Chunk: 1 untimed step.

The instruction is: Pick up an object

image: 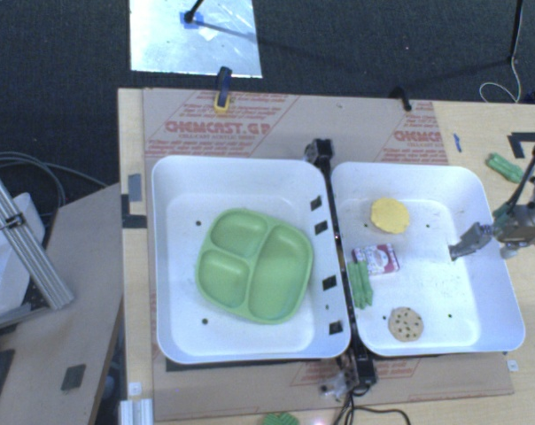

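Desk (276, 118) w/ printed brown sheet carried two white bins side by side. Left bin (174, 255) held a pale green plate (254, 264), rounded-square, three compartments, lying flat near the bin's middle.

Right bin (480, 237) held the small stuff: a round yellow flat piece (390, 215) toward the far side, a cookie (406, 324) w/ dark chips toward the near edge, a small red-and-white packet (376, 258) close to the divider, and a green bean-like piece (361, 285) just beside the packet, running along the left wall. Packet print too small to read.

Gripper (469, 242) sat over the right bin's right side, well apart from all four items. One grey finger (471, 240) was visible pointing left; the rest was blurred and cut off by the frame edge, so couldn't tell if fingers were wide or narrow. Nothing seen between them.

Green object (505, 167) on the desk beyond the right bin, shape unclear
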{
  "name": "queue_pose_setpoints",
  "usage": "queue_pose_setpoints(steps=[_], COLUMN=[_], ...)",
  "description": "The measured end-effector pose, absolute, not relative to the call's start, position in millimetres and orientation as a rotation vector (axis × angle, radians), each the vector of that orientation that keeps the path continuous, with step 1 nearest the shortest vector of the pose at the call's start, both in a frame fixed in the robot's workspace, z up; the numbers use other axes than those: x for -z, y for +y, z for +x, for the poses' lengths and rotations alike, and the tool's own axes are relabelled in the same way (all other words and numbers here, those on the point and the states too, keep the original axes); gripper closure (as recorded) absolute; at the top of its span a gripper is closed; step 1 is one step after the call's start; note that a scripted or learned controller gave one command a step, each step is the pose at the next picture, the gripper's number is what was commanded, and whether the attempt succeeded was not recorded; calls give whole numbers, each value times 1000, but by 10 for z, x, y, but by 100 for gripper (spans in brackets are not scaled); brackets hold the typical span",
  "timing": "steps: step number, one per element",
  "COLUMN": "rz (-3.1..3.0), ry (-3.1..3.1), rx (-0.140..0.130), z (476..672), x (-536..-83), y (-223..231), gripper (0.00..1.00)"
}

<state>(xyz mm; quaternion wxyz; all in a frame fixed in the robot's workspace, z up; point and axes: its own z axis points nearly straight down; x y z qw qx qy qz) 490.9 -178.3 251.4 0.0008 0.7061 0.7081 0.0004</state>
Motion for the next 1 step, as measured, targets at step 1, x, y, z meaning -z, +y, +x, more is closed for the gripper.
queue_pose_setpoints(steps=[1], rz=[2207], ry=[2227], rx=[-6], z=[5899], x=[-1285], y=[-1630], gripper=[0])
